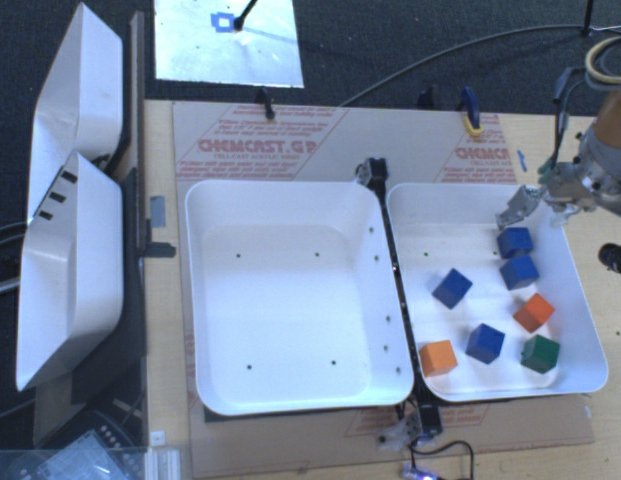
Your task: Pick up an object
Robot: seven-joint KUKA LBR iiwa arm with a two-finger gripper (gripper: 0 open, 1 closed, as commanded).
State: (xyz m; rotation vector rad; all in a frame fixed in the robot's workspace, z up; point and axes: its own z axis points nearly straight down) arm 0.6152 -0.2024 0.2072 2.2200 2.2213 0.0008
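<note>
— Where do you see the pincer (535, 206)?

— Look to the right side of your view, over the far edge of the right bin (580, 368). The arm (612, 133) comes in from the right, its orange band just visible at the frame's edge. Whether the pincer is released or clenched, you cannot tell from this view, and no cube sits visibly between its tips.

— And the cubes?

— All seven lie in the right bin. Two blue cubes sit one behind the other just below the pincer: the far blue cube (514, 241) and the near blue cube (519, 271), almost touching. A third blue cube (452, 288) stands apart toward the bin's middle, and a fourth blue cube (485, 342) lies nearer you. An orange cube (438, 357) rests at the bin's near left corner, a red-orange cube (534, 312) sits by the right wall, and a green cube (540, 353) lies just in front of it.

— The other bin?

— The left bin (205, 268) sits beside it on the bench (170, 348), their walls touching.
</note>
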